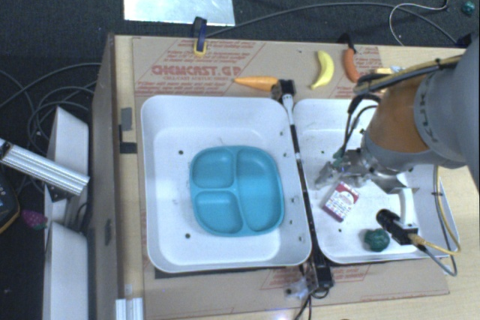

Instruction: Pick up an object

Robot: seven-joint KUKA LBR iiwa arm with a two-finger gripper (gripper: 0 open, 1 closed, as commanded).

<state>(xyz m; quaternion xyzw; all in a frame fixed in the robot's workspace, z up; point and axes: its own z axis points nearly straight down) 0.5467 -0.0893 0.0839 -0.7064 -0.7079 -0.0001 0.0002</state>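
A small red and white box [340, 202] lies tilted in the right bin [319, 120], near its left wall. A dark green rounded object [376, 239] rests by that bin's front edge. My gripper [334, 170] hangs low over the right bin, just above and to the left of the box. From this view I cannot tell whether it touches the box. The grey arm with its orange band [397, 124] covers the bin's right half.
The left bin [172, 124] holds a blue divided plate [236, 189]. Behind the bins, on the cardboard, lie a carrot [255, 83], a banana [323, 69] and an orange-red vegetable [350, 65]. A divider wall [296, 154] separates the two bins.
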